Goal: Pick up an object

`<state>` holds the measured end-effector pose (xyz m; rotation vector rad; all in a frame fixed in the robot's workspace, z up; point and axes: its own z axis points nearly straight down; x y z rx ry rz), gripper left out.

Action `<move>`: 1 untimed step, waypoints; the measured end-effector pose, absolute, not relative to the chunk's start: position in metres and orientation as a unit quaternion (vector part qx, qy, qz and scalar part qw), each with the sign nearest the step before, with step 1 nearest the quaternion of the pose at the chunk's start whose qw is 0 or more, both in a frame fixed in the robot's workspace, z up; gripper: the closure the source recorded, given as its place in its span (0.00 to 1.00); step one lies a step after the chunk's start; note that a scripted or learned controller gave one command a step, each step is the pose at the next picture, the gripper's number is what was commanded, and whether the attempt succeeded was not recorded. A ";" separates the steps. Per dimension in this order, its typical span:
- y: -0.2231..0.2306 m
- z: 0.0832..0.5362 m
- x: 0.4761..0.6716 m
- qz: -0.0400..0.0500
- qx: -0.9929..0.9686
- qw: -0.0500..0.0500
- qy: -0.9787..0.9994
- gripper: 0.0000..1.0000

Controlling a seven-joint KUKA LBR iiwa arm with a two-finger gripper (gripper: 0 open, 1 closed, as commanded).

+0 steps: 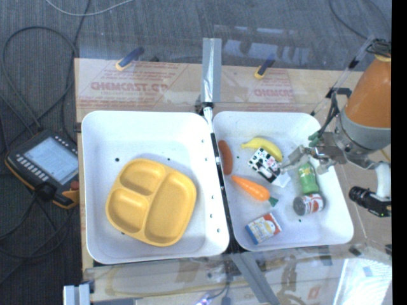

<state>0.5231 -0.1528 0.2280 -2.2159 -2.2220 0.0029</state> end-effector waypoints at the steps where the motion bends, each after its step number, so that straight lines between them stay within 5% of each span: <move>1: -0.176 0.105 0.572 0.000 -0.594 0.001 -0.804 0.00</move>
